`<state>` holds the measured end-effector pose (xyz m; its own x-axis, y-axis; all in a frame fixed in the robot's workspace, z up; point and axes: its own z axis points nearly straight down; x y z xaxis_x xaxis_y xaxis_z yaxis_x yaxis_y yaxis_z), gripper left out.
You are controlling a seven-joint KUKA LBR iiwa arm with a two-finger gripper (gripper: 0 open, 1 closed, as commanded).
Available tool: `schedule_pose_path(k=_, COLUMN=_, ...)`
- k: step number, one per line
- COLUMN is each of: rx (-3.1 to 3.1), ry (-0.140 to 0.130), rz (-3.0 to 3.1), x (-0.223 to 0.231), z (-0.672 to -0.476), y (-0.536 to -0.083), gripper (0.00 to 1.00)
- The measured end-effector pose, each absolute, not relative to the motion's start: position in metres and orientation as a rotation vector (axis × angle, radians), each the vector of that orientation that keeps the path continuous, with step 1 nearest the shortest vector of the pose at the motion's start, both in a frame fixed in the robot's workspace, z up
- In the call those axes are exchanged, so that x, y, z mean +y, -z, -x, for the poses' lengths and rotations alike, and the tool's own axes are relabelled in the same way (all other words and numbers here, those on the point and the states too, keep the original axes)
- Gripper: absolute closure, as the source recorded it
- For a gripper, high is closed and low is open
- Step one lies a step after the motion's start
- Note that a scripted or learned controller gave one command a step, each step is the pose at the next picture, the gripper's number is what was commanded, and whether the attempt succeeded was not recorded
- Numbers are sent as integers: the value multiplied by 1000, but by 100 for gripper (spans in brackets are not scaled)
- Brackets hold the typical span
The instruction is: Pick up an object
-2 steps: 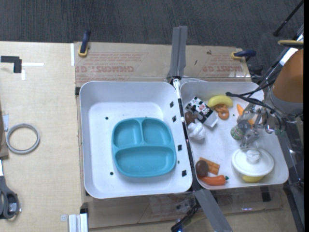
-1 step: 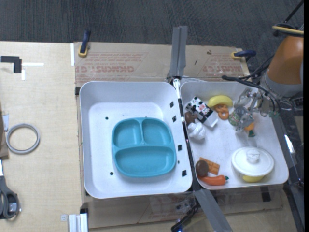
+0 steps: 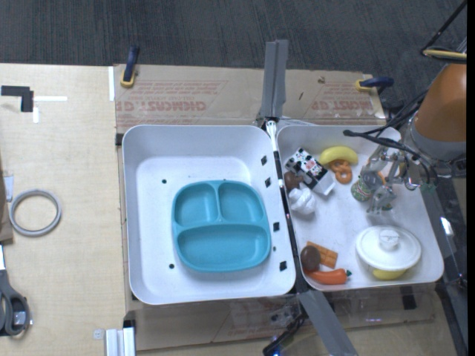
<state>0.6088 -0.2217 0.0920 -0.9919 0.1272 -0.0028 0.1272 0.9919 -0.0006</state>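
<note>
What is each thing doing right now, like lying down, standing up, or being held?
Blue tray: flat in the left bin, nothing on it.
White lidded bowl: upright, lid on, right bin.
Banana: lying loose.
Carrot: lying at the front edge.
End effector: low over the right bin.

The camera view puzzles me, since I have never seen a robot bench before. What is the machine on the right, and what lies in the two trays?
One camera looks down at a slant on a bench. The grey and orange shape is a robot arm reaching in from the right; its gripper hangs over the right bin. That bin holds toys: a banana, a carrot, an orange ring, a white lidded pot and a black and white toy. The left bin holds a blue divided plate. I cannot tell whether anything is gripped.
</note>
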Motion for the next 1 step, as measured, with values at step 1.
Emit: schedule_pose_path(k=1, rx=3128, ry=3, rz=-452, x=-141, z=-652, y=-90, gripper=0)
